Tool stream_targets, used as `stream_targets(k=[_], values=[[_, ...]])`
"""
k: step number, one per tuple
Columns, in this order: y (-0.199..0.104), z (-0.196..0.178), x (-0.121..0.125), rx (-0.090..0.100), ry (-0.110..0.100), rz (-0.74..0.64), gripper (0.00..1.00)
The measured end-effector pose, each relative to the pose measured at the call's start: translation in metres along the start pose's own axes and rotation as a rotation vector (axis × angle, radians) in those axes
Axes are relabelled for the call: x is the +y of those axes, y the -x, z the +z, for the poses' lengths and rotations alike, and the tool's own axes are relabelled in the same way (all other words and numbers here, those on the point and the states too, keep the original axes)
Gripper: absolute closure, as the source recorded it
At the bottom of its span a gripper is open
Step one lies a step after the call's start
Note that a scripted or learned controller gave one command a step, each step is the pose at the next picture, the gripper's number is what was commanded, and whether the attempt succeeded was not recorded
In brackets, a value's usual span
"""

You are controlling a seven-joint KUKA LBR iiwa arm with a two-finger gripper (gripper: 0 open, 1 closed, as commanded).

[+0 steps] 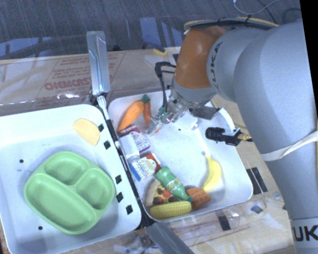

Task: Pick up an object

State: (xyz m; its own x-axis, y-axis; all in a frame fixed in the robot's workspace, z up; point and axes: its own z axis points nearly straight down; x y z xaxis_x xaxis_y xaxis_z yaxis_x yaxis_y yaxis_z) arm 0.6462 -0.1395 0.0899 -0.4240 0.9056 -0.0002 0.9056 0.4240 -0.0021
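Hovering in the right bin, gripper (162, 117), opening unreadable, sits just right of the carrot (131, 114), which slants up-right toward it.

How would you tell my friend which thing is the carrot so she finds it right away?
Start at the right-hand white bin, the one crowded with toy food. Go to its far corner beside the divider between the two bins, where the carrot lies at a slant. It is the only long orange thing with a green leafy tip; the banana and corn cob are yellow and sit toward the near side.
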Motion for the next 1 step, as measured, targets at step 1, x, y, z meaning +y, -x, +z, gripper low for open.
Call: stream_targets(k=[1], values=[[-0.1032,-0.1003,0.06,0.002,-0.002,0.21,1.0]])
